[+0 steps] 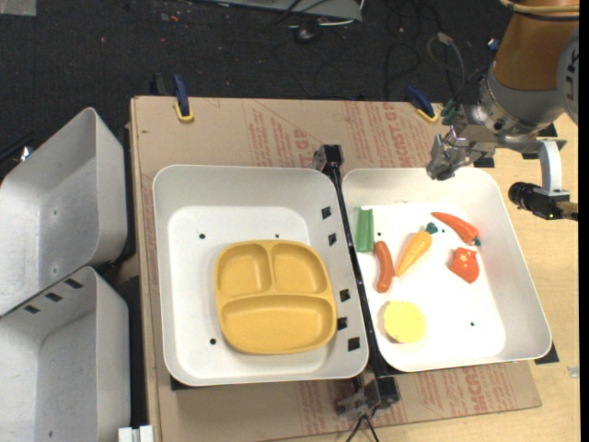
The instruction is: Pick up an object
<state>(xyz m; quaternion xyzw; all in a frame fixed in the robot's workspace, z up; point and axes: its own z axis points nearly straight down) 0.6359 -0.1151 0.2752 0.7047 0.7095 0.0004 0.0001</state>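
Nearest us in the right bin (520, 339) we see a yellow disc (404, 321), flat on the floor toward the front-left corner. Behind it, a sausage (384, 266) lies lengthwise near the left wall, with a carrot (414, 250) just beside it on the right, tilted, leafy end up-right. A red wedge (465, 264) sits to the carrot's right, apart from it, and a chili (456, 226) lies just behind the wedge. A green block (364, 229) stands along the left wall, just behind the sausage's far end. In the left bin (175, 274) we see a yellow tray (274, 296) with three sections, centred. Both bins rest on a cardboard sheet (258, 127). Farthest back, the gripper (444, 168) hangs over the right bin's far rim, away from all the items, nothing between its fingers; we cannot tell whether they are spread or closed. The arm (534, 44) comes in from the upper right.
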